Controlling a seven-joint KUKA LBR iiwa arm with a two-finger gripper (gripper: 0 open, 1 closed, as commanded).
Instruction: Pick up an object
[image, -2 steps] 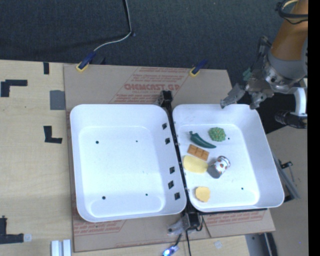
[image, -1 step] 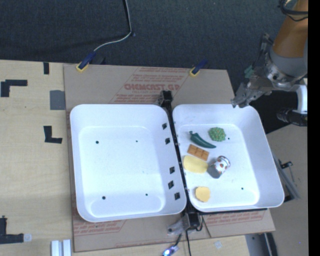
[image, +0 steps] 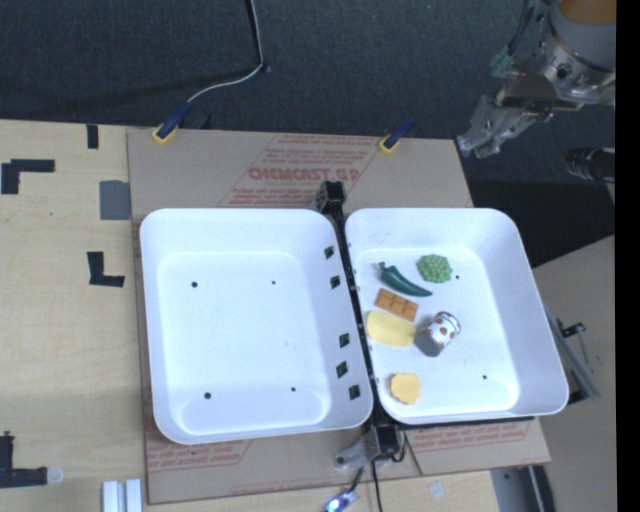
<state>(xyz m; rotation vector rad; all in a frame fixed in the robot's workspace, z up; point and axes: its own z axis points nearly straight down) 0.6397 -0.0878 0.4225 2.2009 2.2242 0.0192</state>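
At far left of frame, bare bench w/ black tape marks. Next, the left bin (image: 240, 330), white, sits on a brown cardboard sheet (image: 300, 170); a thin cable (image: 235, 75) runs across the dark backdrop above it. Center: black clips join the two bins along the seam.

Right of center, the right bin (image: 500, 300) holds all the candidates, bunched toward its left half: a green pepper (image: 403, 279) near the top, a green broccoli-like piece (image: 434, 268) just beside it, an orange waffle-like block (image: 395, 303) below, a yellow lump (image: 389, 329) under that, a grey-and-white item (image: 437, 334) to its right, and a small yellow round piece (image: 405, 388) nearest the bottom edge.

Upper right corner: the gripper (image: 490, 125) hangs well apart from the bin, up over the dark backdrop. Can't tell how the claw stands — too blurred and small.

Progress, my read: basically nothing done yet. No item lifted, all lie in the bin. Left to do: move over the right bin, descend, close on one item, raise it.
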